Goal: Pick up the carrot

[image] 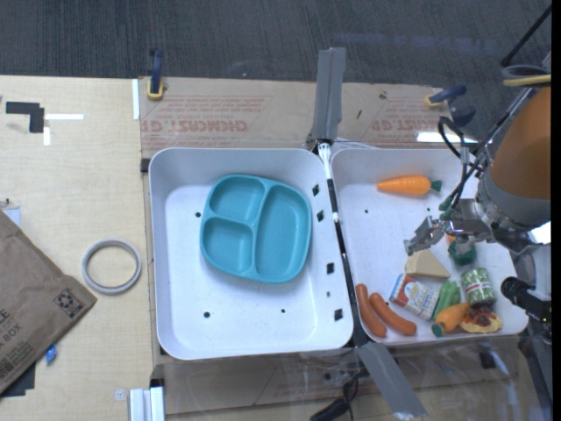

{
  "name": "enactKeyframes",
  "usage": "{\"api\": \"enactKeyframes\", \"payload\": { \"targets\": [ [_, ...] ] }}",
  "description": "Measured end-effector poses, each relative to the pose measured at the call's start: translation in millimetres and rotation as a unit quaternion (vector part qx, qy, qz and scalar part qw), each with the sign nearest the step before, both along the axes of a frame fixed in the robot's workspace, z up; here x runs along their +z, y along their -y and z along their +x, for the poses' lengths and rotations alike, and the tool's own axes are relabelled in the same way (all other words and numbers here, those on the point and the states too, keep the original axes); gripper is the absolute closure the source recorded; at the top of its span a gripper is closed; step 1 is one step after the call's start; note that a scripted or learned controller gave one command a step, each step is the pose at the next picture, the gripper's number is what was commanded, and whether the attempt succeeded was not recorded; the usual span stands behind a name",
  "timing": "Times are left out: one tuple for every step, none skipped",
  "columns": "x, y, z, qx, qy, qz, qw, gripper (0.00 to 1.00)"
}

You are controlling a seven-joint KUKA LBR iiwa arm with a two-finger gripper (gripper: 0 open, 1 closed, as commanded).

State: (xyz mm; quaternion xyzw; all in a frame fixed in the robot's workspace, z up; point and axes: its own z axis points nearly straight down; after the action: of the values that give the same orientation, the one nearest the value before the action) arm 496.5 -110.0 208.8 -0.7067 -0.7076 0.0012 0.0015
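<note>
Here, blue divided plate (257, 227) in left bin (175, 261), carrot (405, 185) in right bin (368, 235), gripper (431, 232) jaws' state unclear.

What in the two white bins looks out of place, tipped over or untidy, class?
Nothing looks spilled or broken. The carrot lies alone at the back of the right bin, while the other toy foods are heaped in its front right corner. The blue plate sits slightly askew in the left bin.
</note>
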Motion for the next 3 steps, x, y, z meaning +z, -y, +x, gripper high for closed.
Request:
{"api": "enactKeyframes", "payload": {
  "targets": [
    [2.5,79.1,-18.6,0.13,0.001,0.0,0.9915,0.0],
    [-46.2,94.1,54.9,0.219,0.002,-0.0002,0.9758,0.0],
    [-116.2,112.0,85.1,0.276,0.003,-0.0006,0.9612,0.0]
  ]
}}
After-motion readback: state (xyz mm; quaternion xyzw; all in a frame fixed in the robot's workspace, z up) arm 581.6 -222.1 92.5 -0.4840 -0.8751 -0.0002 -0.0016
